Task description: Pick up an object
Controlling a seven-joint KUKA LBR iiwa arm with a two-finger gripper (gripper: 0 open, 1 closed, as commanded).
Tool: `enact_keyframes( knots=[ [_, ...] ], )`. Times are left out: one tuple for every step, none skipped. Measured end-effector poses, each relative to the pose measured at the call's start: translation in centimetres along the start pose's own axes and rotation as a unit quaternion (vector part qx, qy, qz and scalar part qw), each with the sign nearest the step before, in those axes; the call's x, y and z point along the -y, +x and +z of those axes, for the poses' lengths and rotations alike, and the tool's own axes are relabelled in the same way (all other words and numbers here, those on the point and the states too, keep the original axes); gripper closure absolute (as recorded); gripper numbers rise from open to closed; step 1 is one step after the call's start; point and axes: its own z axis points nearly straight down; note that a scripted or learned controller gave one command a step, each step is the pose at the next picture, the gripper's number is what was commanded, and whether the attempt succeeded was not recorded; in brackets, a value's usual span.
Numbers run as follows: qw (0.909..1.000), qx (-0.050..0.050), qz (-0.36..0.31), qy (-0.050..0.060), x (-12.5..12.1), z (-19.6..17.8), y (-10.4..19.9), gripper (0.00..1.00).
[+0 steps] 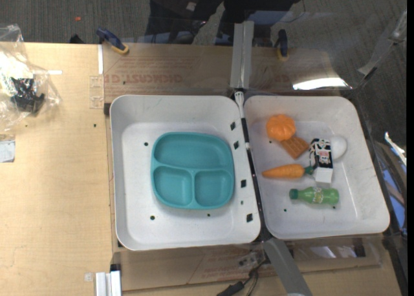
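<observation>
Orange and green toys crowd the right bin [369,159], a carrot [283,172] lying long-axis left to right just above the green bottle [315,195], nearest the side the arm would enter from, while the teal tray [193,170] fills the left bin [129,159].

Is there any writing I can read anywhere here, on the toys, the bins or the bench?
Cardboard behind the bins: faint red print, upside down and too blurred to read.
Green bottle: pale label, too small to read.
Black-and-white carton: markings, no legible words.
Plastic bag on the bench: no readable text.
Teal tray, carrot, orange: no writing.
</observation>
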Motion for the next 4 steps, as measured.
enact_keyframes(
  knots=[
    [0.9998,-0.019,0.007,0.004,-1.9,21.7,-9.6,0.00],
    [0.9996,-0.018,-0.023,0.003,-0.9,42.8,-9.2,0.00],
    [0.9996,-0.018,0.022,0.003,1.7,55.3,-9.8,0.00],
    [0.9998,-0.002,0.021,-0.002,1.4,52.5,-10.8,1.00]
  ],
)
